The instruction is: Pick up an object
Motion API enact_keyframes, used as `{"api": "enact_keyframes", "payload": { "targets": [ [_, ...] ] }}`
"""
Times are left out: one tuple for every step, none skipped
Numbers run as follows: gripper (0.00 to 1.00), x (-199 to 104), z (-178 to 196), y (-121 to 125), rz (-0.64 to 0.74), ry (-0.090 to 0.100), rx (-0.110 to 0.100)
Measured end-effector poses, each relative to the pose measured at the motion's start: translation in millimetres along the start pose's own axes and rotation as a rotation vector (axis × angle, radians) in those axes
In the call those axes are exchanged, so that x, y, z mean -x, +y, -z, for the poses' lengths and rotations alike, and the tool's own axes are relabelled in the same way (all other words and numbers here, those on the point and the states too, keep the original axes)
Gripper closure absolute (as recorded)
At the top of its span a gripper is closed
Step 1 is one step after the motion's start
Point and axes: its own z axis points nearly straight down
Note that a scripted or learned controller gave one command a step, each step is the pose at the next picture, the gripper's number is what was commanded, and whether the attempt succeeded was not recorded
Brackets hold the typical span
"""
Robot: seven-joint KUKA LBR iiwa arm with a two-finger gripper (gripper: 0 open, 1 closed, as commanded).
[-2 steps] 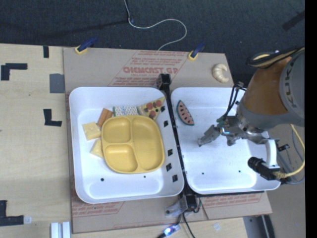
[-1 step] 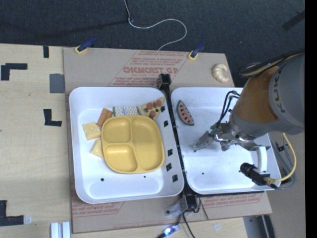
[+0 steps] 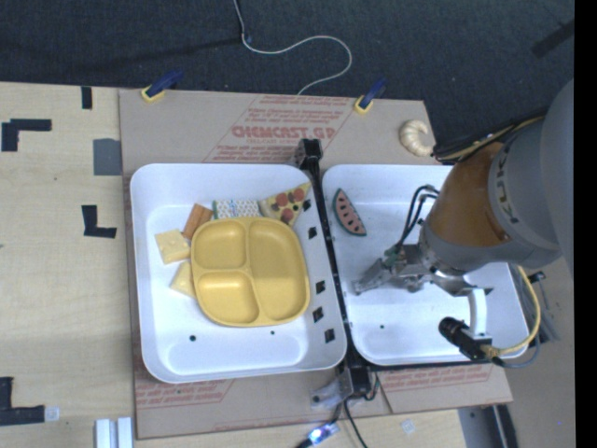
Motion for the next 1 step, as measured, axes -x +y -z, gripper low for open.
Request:
{"api": "enact_keyframes", "payload": {
  "targets": [
    [1.0,0.1,12.4,0.6,0.0,0.0,0.002]
  ]
}}
